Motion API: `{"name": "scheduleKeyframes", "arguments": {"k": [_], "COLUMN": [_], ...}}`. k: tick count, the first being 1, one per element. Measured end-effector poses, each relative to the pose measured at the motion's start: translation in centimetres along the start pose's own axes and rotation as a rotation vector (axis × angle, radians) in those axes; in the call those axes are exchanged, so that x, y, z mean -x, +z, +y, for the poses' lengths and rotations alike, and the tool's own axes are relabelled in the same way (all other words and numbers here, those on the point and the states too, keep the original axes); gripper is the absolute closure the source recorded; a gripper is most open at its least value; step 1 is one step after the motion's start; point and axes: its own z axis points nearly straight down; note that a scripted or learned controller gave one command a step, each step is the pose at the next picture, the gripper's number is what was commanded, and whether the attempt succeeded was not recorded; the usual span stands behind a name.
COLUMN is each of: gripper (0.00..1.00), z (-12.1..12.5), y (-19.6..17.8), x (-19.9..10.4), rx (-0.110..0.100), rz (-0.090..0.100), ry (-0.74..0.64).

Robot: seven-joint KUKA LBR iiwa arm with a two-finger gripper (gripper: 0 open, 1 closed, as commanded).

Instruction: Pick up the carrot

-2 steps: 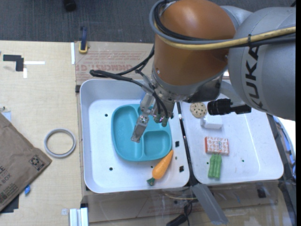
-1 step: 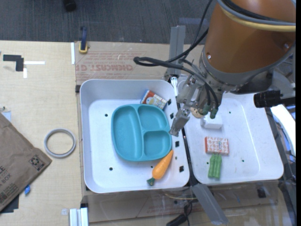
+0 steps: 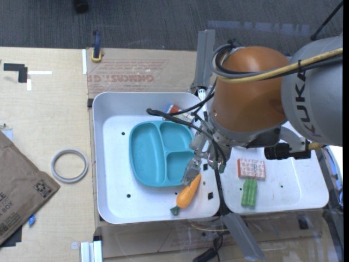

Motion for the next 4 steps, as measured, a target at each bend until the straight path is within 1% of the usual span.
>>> {"name": "scheduleKeyframes", "arguments": {"k": [1, 2, 3, 4], "gripper": [0.00, 0.00, 0.00, 1.00], "z": [-5.8, 1.9, -3.6, -3.6], "y": [2.6, 14.7, 6.0, 5.1], "x": [2.4, 1.9, 2.4, 2.6], "rx": [0.000, -0.001, 0.002, 0.004], "rz": [0.000, 0.002, -0.002, -0.004], "ry": [0.123, 0.175, -0.310, -0.305]}}
